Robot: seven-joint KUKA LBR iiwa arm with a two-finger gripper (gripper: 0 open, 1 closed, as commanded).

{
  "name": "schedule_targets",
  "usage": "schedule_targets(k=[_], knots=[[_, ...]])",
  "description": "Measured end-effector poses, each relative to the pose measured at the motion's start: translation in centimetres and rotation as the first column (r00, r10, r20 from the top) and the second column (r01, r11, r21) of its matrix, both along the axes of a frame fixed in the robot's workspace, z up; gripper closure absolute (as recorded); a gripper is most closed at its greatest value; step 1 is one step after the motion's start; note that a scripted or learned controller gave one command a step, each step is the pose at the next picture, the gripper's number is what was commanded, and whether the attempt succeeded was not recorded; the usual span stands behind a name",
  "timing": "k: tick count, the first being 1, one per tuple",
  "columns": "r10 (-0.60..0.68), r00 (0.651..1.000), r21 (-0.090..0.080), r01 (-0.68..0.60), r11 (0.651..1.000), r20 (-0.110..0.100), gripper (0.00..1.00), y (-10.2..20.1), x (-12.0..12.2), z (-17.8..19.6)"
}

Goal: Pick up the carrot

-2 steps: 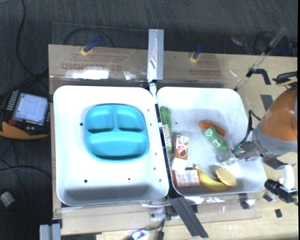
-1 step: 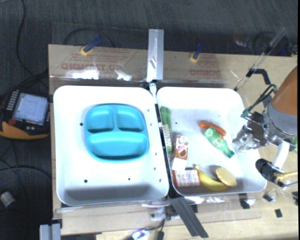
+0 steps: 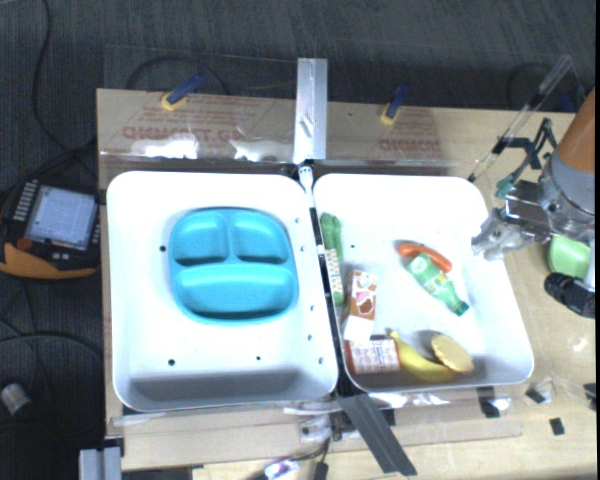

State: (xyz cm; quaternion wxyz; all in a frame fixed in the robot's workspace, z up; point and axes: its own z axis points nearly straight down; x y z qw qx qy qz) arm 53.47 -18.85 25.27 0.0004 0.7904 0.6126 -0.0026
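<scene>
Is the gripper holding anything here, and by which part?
Nothing is held. The gripper sits at the right bin's edge; the carrot lies apart inside the bin.

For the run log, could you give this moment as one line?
carrot: right bin, beside green bottle | gripper: at bin's right rim, apart from carrot | pick: not done

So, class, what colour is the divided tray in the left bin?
Light blue: the tray shows best in the camera view.

tray (image 3: 230,265) in left bin (image 3: 130,298) | carrot (image 3: 423,255) in right bin (image 3: 500,298) (beside bottle (image 3: 438,281))
</scene>
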Motion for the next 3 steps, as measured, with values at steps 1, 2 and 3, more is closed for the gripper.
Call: schedule_targets(k=[1, 2, 3], knots=[[0.084, 0.996, 0.001, -0.084, 0.996, 0.001, 1.00, 3.9, -5.0, 8.1], [0.139, 0.990, 0.001, -0.139, 0.990, 0.000, 1.00, -2.7, 0.0, 7.3], [0.153, 0.988, 0.000, -0.153, 0.988, 0.000, 1.00, -3.1, 6.4, 6.6]])
